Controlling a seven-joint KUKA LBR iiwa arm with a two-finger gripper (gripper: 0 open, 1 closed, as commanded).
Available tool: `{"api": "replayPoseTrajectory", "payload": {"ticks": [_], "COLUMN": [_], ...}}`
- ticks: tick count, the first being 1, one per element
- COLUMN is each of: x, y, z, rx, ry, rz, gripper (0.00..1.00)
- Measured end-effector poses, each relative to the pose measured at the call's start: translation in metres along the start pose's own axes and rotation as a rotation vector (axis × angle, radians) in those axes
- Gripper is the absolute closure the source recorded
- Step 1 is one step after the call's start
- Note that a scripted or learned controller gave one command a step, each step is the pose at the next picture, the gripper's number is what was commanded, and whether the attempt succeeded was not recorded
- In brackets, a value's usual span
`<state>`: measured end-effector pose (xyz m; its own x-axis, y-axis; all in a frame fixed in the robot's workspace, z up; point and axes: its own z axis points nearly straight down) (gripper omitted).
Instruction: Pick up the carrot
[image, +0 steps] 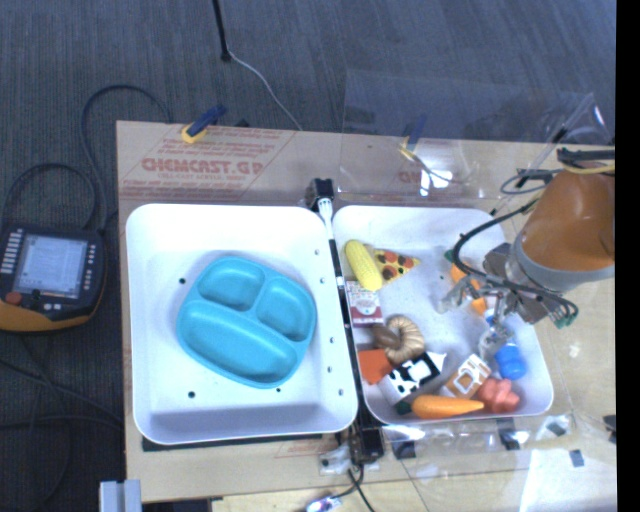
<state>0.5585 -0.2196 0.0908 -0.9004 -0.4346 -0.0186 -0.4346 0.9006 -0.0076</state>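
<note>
The carrot (447, 406), orange with a green stub at its left end, lies flat along the front wall of the right bin (440, 222). My gripper (477, 305) hangs over the right side of that bin, below the arm's orange band (568, 225). It is well behind the carrot and apart from it. Its fingers (457, 293) stand spread, so it is open. A small orange piece (479, 303) shows between them, and I cannot tell what it is or whether it is touched.
Around the carrot lie a red toy (501, 396), a white-and-orange cube (470, 378), a blue ball (510, 360) and a black-and-white piece (415, 372). Farther back are a corn cob (362, 264), a pizza slice (399, 264) and a brown ring (402, 335). The left bin (160, 400) holds a blue divided plate (248, 318).
</note>
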Motion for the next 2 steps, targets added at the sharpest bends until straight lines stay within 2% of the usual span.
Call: {"api": "replayPoseTrajectory", "payload": {"ticks": [1, 2], "x": [-0.003, -0.070], "y": [0.000, -0.039], "z": [-0.008, 0.002], "rx": [0.000, -0.004], "ry": [0.000, 0.010], "rz": [-0.001, -0.280], "gripper": [1.00, 1.00]}}
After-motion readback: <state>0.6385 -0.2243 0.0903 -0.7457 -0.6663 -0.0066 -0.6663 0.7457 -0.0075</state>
